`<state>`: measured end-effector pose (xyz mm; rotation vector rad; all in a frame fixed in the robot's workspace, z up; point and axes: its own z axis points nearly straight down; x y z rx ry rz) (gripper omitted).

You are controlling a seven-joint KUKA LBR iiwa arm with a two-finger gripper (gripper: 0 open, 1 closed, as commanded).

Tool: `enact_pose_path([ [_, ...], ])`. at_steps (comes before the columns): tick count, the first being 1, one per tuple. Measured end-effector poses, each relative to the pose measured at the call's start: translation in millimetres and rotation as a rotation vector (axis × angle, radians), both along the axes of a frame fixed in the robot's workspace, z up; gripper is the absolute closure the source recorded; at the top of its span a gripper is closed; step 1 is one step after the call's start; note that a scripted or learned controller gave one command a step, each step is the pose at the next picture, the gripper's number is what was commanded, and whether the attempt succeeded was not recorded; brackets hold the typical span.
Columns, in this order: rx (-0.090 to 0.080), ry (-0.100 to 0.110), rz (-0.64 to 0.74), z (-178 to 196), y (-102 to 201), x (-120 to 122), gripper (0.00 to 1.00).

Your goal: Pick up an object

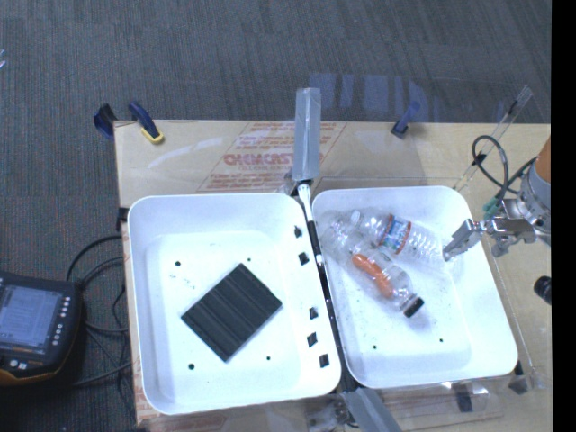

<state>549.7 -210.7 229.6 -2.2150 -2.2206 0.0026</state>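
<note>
Red lettering on the bench (261,156) is too blurred to read.

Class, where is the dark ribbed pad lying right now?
The dark ribbed pad lies in the left bin, near its middle, apart from the bottles in the right bin.

both bins (144,241) white w/ small black dots on floor. left bin: dark grey-black ribbed pad (232,311), parallel grooves across its face. right bin: clear plastic bottle (382,234) w/ blue-red label & white cap; second clear bottle (385,281) w/ orange contents & black cap. divider btwn bins (310,268) black. bench top (198,156) pale wood, red lettering printed on it. clamps at rear: blue & yellow (135,122), blue (407,120). gripper (461,239) grey metal. floor carpet (180,34) dark grey. pendant (31,327) at left, black w/ orange edge, pale blue screen.
</note>
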Motion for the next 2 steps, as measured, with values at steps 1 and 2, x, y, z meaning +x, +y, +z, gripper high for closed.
enact_pose_path([
  [1, 0.0, 0.001, -0.03, -128.8, 64.9, 25.7, 0.0],
  [2, 0.014, 0.034, -0.063, -143.3, 27.3, 87.6, 0.0],
])
